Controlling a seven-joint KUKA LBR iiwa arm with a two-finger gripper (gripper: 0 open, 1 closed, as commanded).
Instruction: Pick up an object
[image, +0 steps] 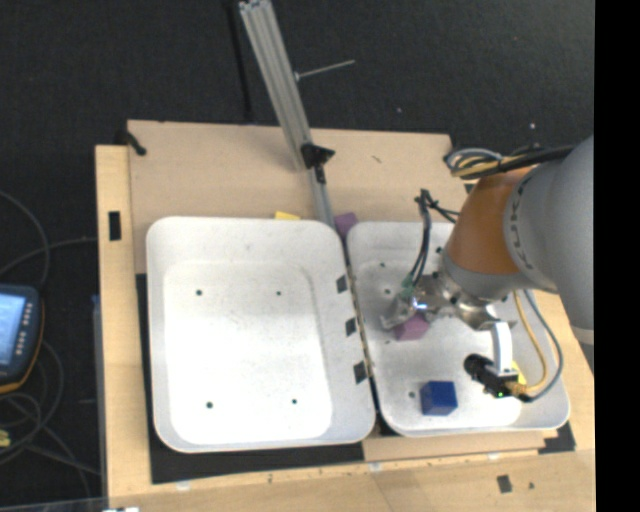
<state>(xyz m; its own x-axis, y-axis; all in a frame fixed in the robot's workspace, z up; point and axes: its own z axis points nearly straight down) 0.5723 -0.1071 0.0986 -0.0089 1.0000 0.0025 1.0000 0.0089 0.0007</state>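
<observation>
- camera view from above, at a slant: two shallow white bins side by side on a tan bench (250, 160), left bin (250, 235) and right bin (400, 240).
- reaching in from the right: grey arm (560, 220) with orange band (485, 225), gripper (400, 315) low over the middle of the right bin.
- jaw state: cannot tell, tips too small and blurred against the white floor.
- just at the gripper tip: small purple object (412, 327), lying on the right bin's floor near its left wall; touching or merely beside the fingertips, unclear.
- probably light and stiff, a small block-like piece; likely to skid on the smooth bin floor if nudged from one side.
- best taken across two opposite flat sides, squarely from above, with the jaws centred so neither finger pushes it away first.
- toward the near edge of the same bin: blue cube (438, 397), well apart from the purple piece, also light-looking, flat-faced and easy to pinch.
- beside the cube: black cable fitting with yellow hose (500, 375) hanging from the wrist, close enough to brush the cube on a sweep.
- behind the bins: slanted metal rail (285, 85), a second purple bit (345, 222) and a yellow scrap (287, 215) at the rims, outside the work.
- left wall of the right bin near the target; little room for a finger on that side.
</observation>
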